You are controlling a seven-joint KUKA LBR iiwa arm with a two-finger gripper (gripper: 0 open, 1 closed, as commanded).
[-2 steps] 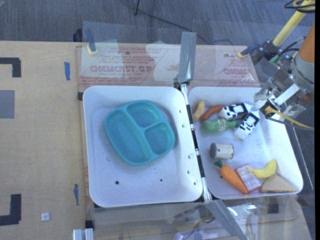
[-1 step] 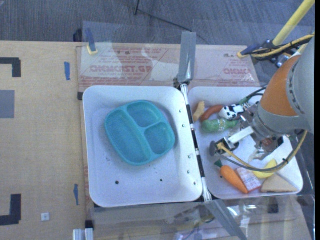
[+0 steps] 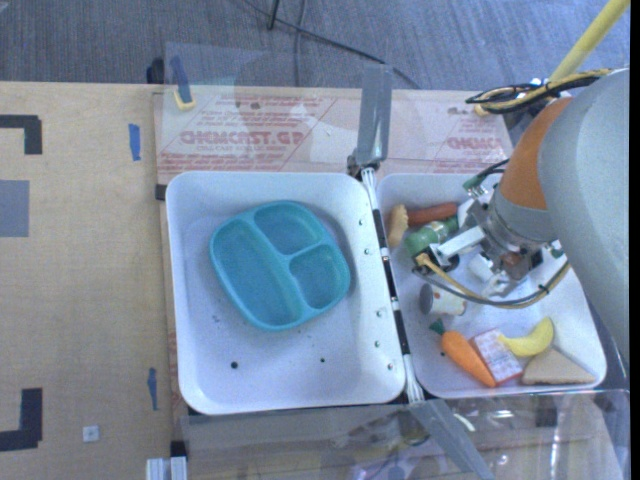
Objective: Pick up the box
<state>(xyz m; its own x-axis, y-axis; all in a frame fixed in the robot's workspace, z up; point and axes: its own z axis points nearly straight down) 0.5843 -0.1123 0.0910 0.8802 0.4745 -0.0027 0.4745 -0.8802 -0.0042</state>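
1. Camera view puts the gripper (image 3: 488, 260) low over the middle of the right bin (image 3: 590, 343), above the toy food at its far end. I judge this the approach step, with nothing held.
2. I cannot tell from here whether the gripper is spread or closed; the wrist hides that part.
3. The box (image 3: 497, 356), small and pinkish, lies flat near the bin's front edge. It sits between the carrot (image 3: 466, 357) and the banana (image 3: 531, 338), hard against both, with a bread slice (image 3: 556, 370) just beside it.
4. Its long axis seems to slant from upper left to lower right, parallel to the carrot.
5. My next move should shift the gripper toward the front edge, turn it across the box's short side, then descend without catching its neighbours.
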